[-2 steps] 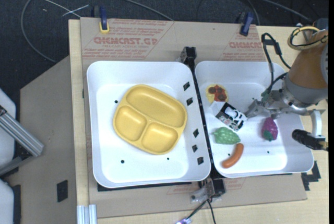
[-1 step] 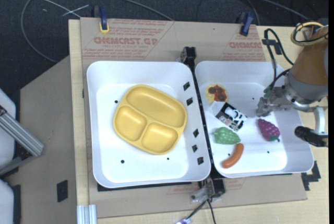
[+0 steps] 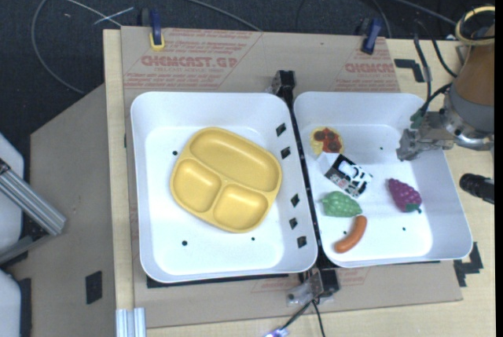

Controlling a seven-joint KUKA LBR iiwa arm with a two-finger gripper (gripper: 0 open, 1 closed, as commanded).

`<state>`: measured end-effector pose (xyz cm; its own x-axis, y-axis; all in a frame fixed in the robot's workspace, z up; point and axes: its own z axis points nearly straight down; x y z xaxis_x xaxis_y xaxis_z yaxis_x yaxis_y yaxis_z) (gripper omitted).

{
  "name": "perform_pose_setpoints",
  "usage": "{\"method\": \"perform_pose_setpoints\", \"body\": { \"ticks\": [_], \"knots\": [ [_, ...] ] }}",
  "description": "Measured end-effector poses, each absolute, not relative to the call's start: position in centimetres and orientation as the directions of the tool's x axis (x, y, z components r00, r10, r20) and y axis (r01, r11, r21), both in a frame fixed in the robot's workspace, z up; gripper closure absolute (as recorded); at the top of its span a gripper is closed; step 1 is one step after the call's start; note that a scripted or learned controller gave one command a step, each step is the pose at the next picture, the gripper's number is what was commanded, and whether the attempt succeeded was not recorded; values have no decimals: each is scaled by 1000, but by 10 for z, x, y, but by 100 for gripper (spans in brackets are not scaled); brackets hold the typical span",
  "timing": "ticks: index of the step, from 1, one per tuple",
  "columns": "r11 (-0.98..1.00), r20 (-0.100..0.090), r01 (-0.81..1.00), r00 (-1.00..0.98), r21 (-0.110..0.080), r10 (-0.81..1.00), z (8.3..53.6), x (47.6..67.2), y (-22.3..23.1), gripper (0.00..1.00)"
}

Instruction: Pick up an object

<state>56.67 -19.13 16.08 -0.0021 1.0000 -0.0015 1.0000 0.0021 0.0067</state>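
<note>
The claw (image 3: 414,145) hangs over the right bin's (image 3: 440,249) far edge, though I cannot tell how wide it is, so it should slide down over the purple toy grapes (image 3: 403,194) nearby and squeeze them gently.

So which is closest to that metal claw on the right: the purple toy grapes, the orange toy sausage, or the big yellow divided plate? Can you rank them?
Seen from the overhead camera, measuring from the gripper at the right bin's upper right edge:
1. Purple toy grape bunch, just below it in the right bin.
2. Orange toy sausage, lower down, near that bin's front.
3. Yellow divided plastic plate, across in the left bin.
</note>
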Motion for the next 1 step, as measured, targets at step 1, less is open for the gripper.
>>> {"method": "perform_pose_setpoints", "body": {
  "ticks": [1],
  "knots": [
    [3,-2,1000,-2,7,1000,216,570,-181,100]
  ]
}}
